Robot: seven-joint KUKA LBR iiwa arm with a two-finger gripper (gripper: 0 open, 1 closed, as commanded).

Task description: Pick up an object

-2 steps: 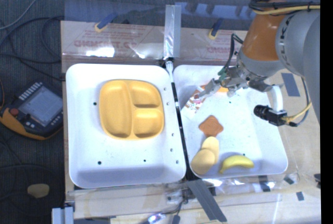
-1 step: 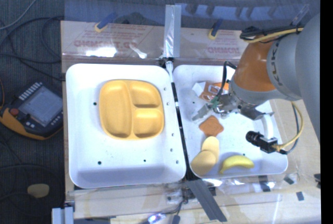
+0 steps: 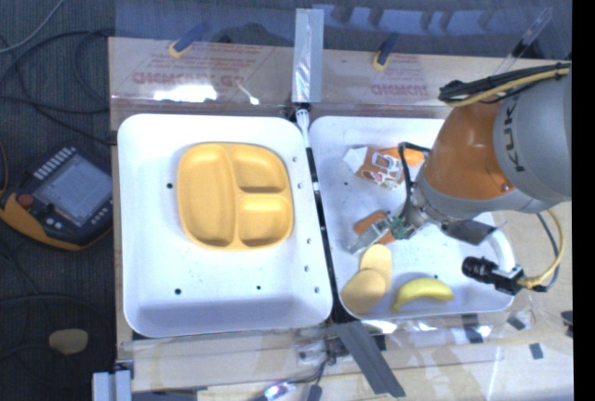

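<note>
Across the left half of the frame, on the counter (image 3: 214,73), I see the left shallow white plastic bin (image 3: 130,204). It holds one thing, a yellow plastic tray (image 3: 234,194) moulded into three compartments, lying flat near the bin's middle.

To the right, touching it along the centre line, sits the second shallow white bin (image 3: 339,194), and this is where the loose pieces for picking lie. A crumpled orange-and-white packet (image 3: 376,167) rests towards its upper left. Below that, a small orange-handled tool (image 3: 370,225) lies at a slant. At the lower left corner is a pale yellow rounded lump (image 3: 365,283), seemingly two rounded pieces overlapping, touching the bin's front wall. Just beside it, to the right, lies a yellow banana (image 3: 423,292).

My grey arm with its orange band (image 3: 474,167) reaches in from the right edge, over the right bin. The pincer (image 3: 402,224) is low in the bin, right at the right-hand end of the orange-handled tool and just above the pale lump. From this angle I cannot tell how far the pincer is open, nor whether it grips anything.
</note>
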